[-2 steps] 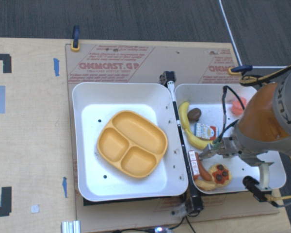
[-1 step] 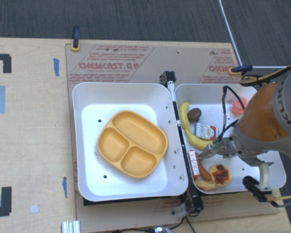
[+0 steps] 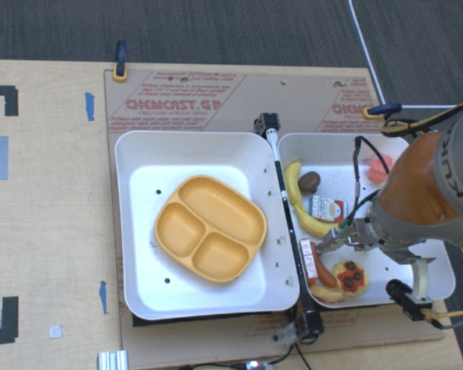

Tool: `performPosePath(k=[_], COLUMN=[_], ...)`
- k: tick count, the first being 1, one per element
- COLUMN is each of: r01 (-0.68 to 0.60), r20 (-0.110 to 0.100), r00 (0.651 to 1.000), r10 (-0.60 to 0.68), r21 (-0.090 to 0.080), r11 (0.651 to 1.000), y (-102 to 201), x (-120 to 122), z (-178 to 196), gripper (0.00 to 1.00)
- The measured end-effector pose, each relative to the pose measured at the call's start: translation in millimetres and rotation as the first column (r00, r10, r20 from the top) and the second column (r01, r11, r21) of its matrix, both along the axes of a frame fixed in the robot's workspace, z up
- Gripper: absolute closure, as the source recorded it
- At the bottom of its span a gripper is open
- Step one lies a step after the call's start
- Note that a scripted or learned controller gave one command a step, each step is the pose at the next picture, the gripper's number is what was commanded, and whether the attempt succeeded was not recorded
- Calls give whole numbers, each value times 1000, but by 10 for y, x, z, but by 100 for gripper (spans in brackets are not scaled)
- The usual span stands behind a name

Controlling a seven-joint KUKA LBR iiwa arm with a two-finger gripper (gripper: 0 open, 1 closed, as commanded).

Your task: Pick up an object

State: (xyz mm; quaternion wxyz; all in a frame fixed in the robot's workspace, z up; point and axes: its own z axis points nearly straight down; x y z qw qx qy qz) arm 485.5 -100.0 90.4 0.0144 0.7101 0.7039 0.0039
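Gripper [image 3: 330, 241], fingers apparently spread and holding nothing, hovers lower right among crowded banana [image 3: 302, 206], packet [image 3: 324, 206] and pizza [image 3: 349, 277]; could snag a neighbour.

Two white bins [image 3: 131, 206], blue clamps [image 3: 120, 58], white cable [image 3: 363, 37], blue tape marks [image 3: 89, 106]

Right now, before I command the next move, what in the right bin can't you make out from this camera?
- Hand: too small and dark in the camera view to tell its finger state or whether it holds anything.
- Orange-pink item: partly covered by the arm's orange band; identity unclear.
- Right bin: its right part is hidden under the arm.
- Small packet beside the banana: print too small to read.
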Motion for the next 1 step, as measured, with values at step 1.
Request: performPosePath(k=[1], r01=[-2], r20=[0], r00=[1000], r10=[2], r21=[1], r11=[1000], y=[-4], x=[0], z=[-1], gripper=[0])
